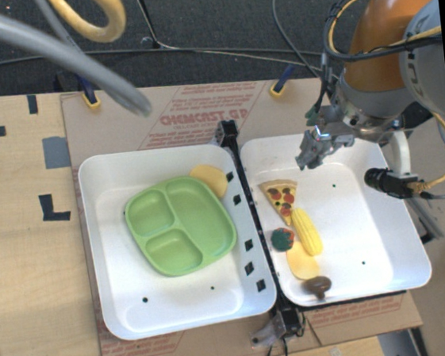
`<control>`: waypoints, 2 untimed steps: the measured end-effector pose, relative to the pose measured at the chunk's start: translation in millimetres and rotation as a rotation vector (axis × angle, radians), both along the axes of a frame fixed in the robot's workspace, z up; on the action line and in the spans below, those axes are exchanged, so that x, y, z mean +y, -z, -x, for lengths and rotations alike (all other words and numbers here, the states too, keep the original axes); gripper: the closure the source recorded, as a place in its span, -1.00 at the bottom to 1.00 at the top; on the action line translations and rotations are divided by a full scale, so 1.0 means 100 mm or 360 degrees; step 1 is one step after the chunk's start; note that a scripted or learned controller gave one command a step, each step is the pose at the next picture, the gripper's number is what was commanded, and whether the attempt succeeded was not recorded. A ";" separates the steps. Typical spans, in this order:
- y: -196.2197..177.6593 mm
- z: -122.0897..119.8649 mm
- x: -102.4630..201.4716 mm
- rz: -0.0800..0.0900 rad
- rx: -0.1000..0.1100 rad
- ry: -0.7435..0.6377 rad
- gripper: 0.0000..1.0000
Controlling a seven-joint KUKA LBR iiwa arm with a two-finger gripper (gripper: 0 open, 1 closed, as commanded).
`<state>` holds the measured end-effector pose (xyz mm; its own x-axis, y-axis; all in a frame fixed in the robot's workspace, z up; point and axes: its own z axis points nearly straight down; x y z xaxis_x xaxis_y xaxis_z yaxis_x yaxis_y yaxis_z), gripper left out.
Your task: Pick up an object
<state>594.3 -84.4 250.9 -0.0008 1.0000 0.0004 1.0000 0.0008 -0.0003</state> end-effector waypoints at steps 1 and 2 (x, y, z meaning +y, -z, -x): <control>-0.02 -0.16 0.50 -0.0002 0.0000 -0.0009 1.00; 0.03 -0.23 1.14 -0.0001 0.0002 -0.0010 1.00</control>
